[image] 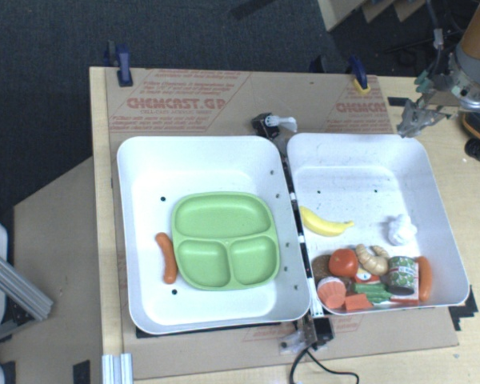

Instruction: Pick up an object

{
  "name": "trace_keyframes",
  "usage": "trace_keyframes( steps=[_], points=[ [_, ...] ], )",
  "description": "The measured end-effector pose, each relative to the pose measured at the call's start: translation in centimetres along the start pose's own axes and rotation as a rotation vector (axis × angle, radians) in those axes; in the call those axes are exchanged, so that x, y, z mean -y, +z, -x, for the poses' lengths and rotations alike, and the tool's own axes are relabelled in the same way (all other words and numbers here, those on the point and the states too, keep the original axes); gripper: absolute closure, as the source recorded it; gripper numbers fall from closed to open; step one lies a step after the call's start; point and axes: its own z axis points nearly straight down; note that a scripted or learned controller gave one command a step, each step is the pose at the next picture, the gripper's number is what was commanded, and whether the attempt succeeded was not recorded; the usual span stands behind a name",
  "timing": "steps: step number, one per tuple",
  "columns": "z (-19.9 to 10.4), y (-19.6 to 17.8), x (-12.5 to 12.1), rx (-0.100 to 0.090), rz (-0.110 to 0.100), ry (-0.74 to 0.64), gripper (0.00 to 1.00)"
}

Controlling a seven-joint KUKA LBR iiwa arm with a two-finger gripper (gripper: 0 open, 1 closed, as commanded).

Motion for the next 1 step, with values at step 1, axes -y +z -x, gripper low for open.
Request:
trace_keyframes(
  steps=[1],
  points=[
    [-2.93,-1.09,2.58,-0.001,-0.002,0.0,1.0]
  ],
)
